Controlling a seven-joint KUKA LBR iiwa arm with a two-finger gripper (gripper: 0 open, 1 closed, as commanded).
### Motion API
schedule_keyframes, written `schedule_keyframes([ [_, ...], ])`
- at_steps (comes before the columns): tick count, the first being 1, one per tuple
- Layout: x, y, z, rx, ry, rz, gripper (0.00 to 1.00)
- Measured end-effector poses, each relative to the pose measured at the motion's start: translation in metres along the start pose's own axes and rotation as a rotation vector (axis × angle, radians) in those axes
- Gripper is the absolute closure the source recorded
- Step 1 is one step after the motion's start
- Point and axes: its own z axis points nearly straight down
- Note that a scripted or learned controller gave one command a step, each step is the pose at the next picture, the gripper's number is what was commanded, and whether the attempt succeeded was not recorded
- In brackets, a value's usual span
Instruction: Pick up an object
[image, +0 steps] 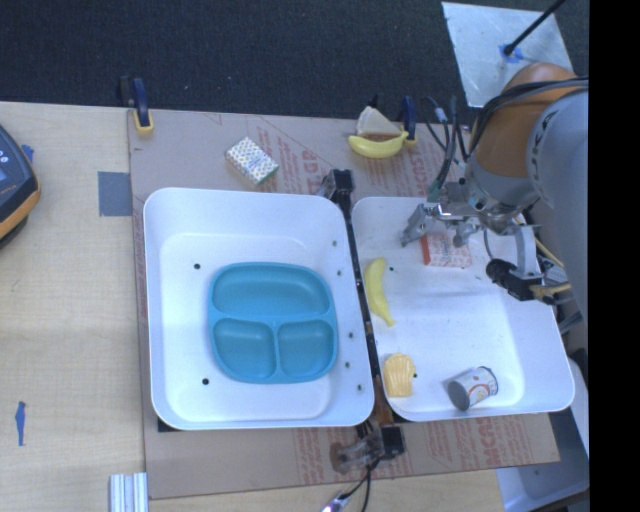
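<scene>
The grey two-finger gripper is hovering at twelve o'clock of the right white bin, fingers spread, gripping nothing, over a small red-and-white packet. Next it is needing to descend and close. The yellow plastic banana is lying at nine o'clock.

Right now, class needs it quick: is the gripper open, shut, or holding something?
Gripper: open, holding nothing, with its fingers spread above the red-and-white packet in the right bin.
</scene>
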Motion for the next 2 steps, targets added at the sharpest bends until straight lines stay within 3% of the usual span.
schedule_keyframes([
  [1, 0.037, -0.037, -0.018, 0.002, -0.001, -0.002, 0.00],
  [2, -0.002, 0.002, 0.025, -0.005, -0.001, 0.002, 0.00],
])
